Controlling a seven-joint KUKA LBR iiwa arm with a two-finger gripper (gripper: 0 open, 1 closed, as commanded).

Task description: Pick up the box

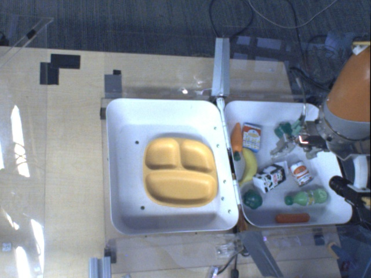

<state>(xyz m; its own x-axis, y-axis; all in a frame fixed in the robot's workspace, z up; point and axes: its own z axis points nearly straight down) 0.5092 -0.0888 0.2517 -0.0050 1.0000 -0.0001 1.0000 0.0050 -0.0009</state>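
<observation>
I see the box (251,136) lying near the right bin's (290,220) back left corner, beside the carrot (236,139) and banana (249,165). Its orange-and-white label is too small to read. The gripper (288,143) hovers just right of it, apart; I cannot tell its opening.

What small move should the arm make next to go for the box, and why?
Probably slide the gripper toward the left side of the view, over the small box at the back of the right bin. It now hangs beside a teal item, off the box, which lies next to the carrot and above the banana.
</observation>
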